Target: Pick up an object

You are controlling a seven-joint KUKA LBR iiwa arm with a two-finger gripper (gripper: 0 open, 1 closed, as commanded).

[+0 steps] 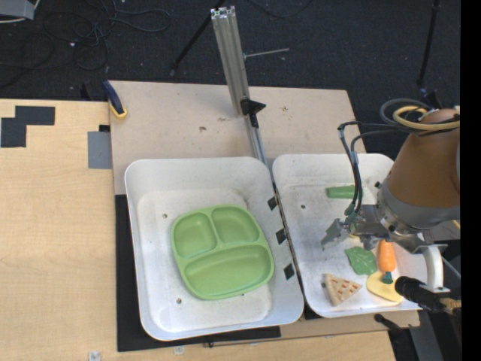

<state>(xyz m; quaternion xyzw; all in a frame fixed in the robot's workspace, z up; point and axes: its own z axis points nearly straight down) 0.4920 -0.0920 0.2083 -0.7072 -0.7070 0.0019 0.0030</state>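
In the right bin [301, 173], the tool [338, 232] hangs low over the middle of the floor; how far it is open I cannot tell, and nothing shows in its grip. The nearest pick is probably the green leafy toy [361, 260], just toward the bin's near right corner from the tool. An orange carrot [386, 256], pizza slice [340, 288] and yellow piece [385, 287] crowd it.

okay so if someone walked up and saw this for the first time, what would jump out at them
Probably the green divided plate lying alone in the left bin. Next, the arm's bulky orange wrist hanging over the right bin, with a carrot, a pizza slice and a green leaf clustered below it.
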